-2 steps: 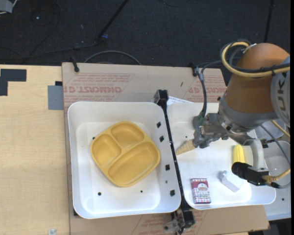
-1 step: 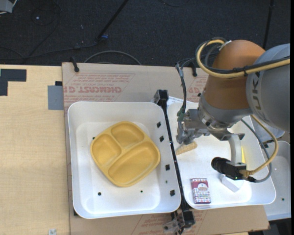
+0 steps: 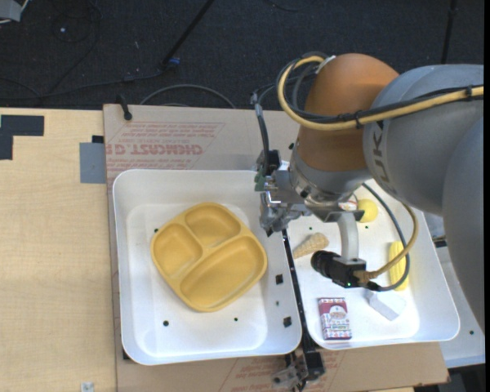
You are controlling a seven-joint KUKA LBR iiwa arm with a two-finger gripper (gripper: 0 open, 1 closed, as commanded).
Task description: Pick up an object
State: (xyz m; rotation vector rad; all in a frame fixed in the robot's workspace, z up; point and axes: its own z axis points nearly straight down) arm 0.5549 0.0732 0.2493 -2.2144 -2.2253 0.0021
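A yellow plate with three compartments (image 3: pixel 208 256) lies flat in the left bin (image 3: pixel 139 317). My gripper (image 3: pixel 269 217) hangs over the divide between the two bins, just right of the plate's upper right rim, with nothing visibly held. In the right bin (image 3: pixel 441 321), a tan waffle cone (image 3: pixel 310 245) lies close to the gripper's right. A red and white box (image 3: pixel 334 317) rests near the front edge. A yellow banana (image 3: pixel 398 266) and a small white block (image 3: pixel 382 305) sit further right. The wrist partly covers a yellow round thing (image 3: pixel 367 211).
The grey arm with its orange band (image 3: pixel 343 113) covers the back of the right bin. Both bins stand on a cardboard sheet (image 3: pixel 171 141) over a wooden bench (image 3: pixel 41 260). Bare white floor lies around the plate in the left bin.
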